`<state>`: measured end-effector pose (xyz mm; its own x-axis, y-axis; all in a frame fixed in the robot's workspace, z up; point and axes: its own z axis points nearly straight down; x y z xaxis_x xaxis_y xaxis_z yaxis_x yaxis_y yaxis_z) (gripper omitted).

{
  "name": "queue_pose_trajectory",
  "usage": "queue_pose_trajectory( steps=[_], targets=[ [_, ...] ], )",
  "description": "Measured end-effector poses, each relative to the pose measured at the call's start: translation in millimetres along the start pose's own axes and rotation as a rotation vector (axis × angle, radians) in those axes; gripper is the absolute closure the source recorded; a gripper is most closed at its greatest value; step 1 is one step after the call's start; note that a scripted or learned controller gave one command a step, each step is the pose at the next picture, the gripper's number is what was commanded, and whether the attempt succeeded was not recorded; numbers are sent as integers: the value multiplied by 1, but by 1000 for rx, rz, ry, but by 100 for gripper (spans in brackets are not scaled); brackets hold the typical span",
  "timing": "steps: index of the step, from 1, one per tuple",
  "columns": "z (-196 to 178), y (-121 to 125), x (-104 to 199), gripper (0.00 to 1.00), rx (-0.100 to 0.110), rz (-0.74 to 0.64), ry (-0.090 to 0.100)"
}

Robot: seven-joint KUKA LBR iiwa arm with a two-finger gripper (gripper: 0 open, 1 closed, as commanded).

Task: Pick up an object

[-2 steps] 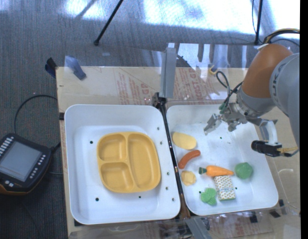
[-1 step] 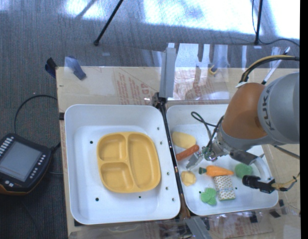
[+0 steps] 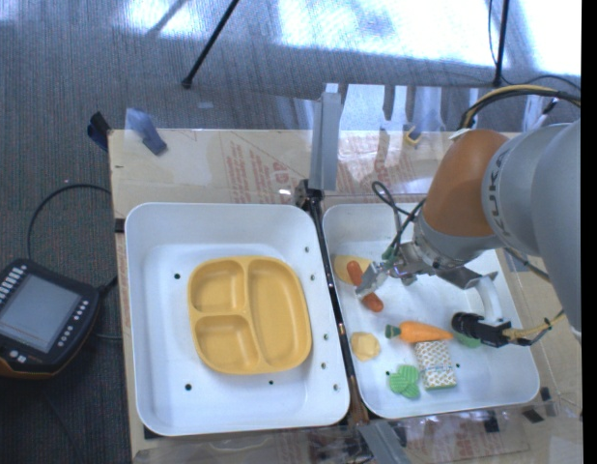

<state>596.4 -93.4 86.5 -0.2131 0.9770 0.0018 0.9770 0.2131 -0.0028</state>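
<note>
Camera view, pincer (image 3: 372, 280) over red sausage (image 3: 363, 287), right bin (image 3: 516, 375)

Grey arm (image 3: 545, 196), orange band (image 3: 463, 187), black cables.

Crowded around the carrot (image 3: 421, 333): sausage (image 3: 373, 303) up-left, checkered block (image 3: 436, 364) just below; bare floor lower right.

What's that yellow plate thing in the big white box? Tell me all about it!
The yellow plate is a smooth, plastic-looking tray with rounded corners and three sections: two smaller ones on the camera's left and one long one on the right. All three look bare. It lies flat, turned a little askew, near the middle of the left white bin, touching only the bin's floor. The arm is over the other bin.
</note>
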Motion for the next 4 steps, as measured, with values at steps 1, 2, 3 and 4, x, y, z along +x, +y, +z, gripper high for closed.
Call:
queue_pose_trajectory(
  steps=[1,2,3,4],
  targets=[
    [-9,0,0,100,1,4,2],
    [-104,55,23,100,-9,136,-2],
    [-232,58,35,100,-16,23,-4],
    [-163,69,101,100,6,39,0]
  ],
)
